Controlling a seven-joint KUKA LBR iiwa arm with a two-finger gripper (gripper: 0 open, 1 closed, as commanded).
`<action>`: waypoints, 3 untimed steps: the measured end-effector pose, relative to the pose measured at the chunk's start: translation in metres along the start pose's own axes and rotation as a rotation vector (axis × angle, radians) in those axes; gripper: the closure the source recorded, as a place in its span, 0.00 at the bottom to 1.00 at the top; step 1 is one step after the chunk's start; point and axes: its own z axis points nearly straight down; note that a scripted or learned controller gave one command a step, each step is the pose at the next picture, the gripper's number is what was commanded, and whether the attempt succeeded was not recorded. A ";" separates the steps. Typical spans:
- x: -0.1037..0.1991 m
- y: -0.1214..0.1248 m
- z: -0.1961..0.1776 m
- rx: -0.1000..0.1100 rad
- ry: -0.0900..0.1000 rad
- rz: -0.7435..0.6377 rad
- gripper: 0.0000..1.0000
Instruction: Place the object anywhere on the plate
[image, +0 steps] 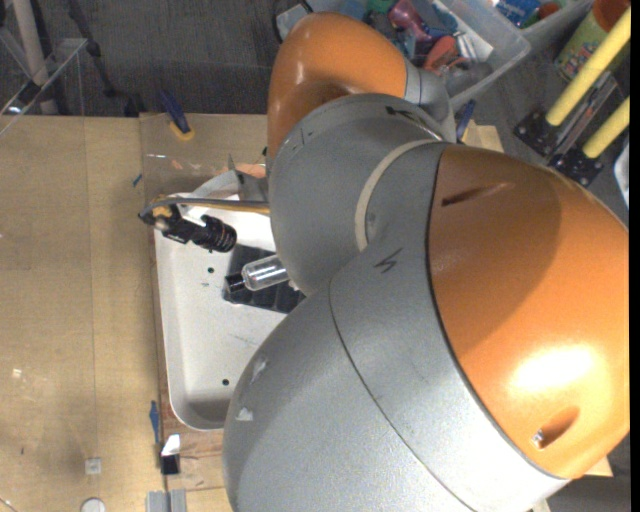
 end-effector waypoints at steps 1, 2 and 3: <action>-0.088 -0.020 -0.054 0.000 -0.003 -0.050 1.00; -0.103 -0.023 0.038 0.001 -0.007 -0.003 1.00; -0.030 -0.006 0.000 0.000 0.000 0.000 1.00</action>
